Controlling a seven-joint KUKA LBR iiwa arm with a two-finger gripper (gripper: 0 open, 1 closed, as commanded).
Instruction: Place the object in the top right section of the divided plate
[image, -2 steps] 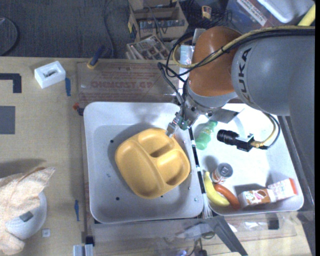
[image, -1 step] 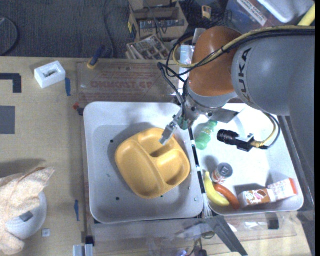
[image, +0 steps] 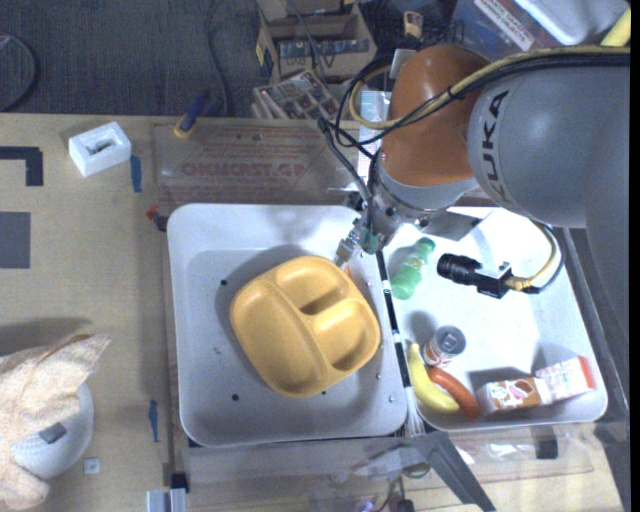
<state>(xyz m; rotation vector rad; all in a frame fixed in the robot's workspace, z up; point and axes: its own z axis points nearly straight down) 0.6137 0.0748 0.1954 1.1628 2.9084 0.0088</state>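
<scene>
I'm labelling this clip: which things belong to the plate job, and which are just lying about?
Job: yellow plastic divided plate, in the left white bin; two-finger gripper by the plate's far rim.
Lying about, right white bin: green plastic bottle, small round can, yellow banana, orange-and-white carton.

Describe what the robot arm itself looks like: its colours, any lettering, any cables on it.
The arm is a thick, rounded grey casing with dark KUKA lettering, partly cut off. Above the wrist sits a glossy orange band. Thin black and yellow cables loop around it. The gripper is small, narrow and metallic.
</scene>
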